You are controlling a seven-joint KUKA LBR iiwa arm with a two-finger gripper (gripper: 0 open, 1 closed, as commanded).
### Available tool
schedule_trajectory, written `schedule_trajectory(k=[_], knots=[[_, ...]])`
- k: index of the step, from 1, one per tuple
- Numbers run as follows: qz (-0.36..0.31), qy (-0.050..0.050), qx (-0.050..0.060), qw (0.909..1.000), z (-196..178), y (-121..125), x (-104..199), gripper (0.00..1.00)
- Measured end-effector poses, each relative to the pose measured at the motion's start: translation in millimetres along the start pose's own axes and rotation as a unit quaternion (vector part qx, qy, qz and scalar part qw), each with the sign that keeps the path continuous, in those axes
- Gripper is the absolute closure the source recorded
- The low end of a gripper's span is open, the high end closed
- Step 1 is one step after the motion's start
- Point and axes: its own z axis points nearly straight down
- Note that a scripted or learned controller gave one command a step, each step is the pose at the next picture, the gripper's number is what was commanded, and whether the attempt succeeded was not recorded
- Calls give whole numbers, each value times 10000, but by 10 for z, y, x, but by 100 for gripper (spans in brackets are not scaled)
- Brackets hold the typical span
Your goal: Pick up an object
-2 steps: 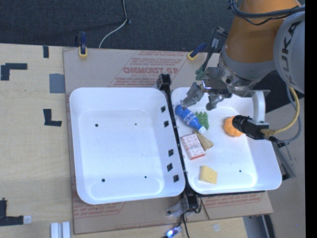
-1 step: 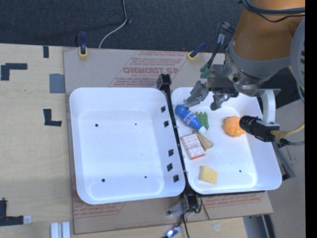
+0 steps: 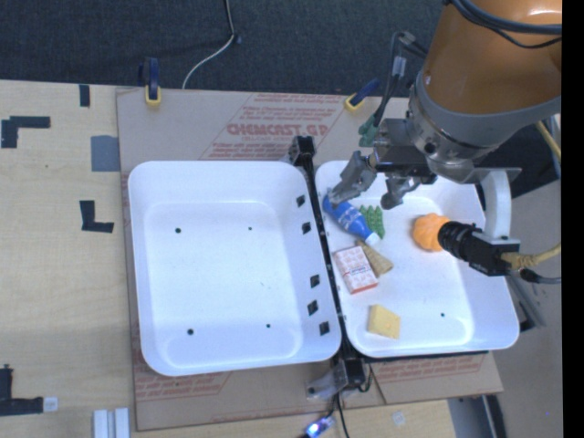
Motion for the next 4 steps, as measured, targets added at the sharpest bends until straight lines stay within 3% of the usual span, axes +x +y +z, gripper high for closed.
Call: schedule_trajectory(k=[1, 2, 3, 4], knots=[[30, -18, 75, 10000, 994, -55, 17, 100], [19, -9, -2, 10000, 640, 296, 1, 100], [8, -11, 61, 10000, 1223, -62, 401, 100], [-20, 11, -14, 10000, 523, 56, 1157, 100]])
